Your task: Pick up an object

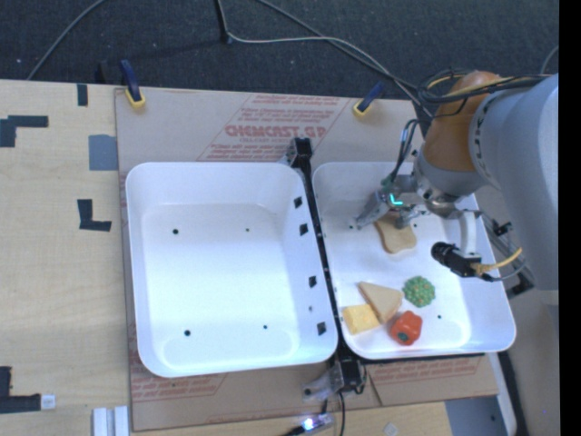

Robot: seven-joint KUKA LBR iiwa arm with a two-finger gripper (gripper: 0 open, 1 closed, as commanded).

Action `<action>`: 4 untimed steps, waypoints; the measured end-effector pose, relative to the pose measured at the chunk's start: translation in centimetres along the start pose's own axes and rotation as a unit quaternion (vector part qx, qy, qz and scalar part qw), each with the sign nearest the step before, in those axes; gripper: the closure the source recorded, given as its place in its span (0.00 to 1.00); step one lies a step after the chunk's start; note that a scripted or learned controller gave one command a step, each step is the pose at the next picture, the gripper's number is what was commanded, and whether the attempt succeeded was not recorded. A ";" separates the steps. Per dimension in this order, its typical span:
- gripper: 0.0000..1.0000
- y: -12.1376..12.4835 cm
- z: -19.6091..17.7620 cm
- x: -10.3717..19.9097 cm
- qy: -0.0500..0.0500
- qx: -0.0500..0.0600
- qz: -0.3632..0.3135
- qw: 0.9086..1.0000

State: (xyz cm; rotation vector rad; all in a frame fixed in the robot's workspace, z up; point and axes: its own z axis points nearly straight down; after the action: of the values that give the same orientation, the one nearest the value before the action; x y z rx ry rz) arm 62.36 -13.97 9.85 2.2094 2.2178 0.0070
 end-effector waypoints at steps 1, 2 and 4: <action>0.00 -3.6 0.9 0.7 -0.001 -0.002 0.001 1.000; 1.00 -3.5 -0.2 0.6 -0.002 -0.002 0.001 1.000; 0.00 -7.8 0.9 1.8 -0.001 -0.002 0.001 1.000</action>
State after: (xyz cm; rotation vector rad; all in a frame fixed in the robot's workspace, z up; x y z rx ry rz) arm 54.57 -12.17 8.87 2.2087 2.2112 0.0089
